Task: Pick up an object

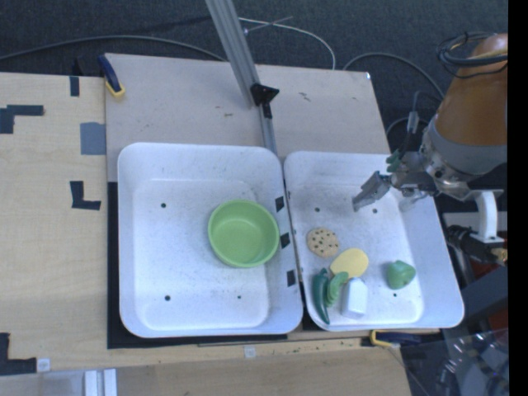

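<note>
Left bin [148, 221]: bowl [242, 233] toward its right side.
Right bin [429, 295]: cookie [322, 241], the other small items just below; gripper [373, 190] above them.

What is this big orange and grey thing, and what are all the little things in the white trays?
That is a robot arm, reaching in from the right. At its end is a gripper, a sort of hand with two fingers, hanging over the right bin. Nothing shows between its fingers, so it holds nothing. The picture comes from one camera above the bench, looking down at a slant. The left bin holds a green bowl. The right bin holds small toys: a cookie, a yellow piece, a green leafy piece, a white block and a green lump. The robot's job is to pick one up.
</note>
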Tool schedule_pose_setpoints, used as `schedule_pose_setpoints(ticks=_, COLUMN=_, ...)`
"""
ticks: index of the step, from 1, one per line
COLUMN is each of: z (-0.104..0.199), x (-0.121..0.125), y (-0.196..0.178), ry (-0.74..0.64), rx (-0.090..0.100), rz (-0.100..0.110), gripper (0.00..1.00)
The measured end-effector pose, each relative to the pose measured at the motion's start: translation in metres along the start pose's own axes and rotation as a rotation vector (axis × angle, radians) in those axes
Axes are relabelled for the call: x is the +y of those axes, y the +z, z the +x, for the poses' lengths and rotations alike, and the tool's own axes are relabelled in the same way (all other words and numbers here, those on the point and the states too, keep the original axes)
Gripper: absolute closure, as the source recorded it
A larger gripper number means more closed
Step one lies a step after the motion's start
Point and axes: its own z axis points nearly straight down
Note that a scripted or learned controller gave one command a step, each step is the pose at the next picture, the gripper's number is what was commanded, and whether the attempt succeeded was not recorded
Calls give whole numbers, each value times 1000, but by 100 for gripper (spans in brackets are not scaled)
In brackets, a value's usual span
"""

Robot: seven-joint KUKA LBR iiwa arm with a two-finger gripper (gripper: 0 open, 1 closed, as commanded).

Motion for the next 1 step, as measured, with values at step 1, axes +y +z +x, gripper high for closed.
schedule_pose_setpoints(ticks=1, z=0, x=0, y=0, ry=0, rx=0, rz=0, gripper=0)
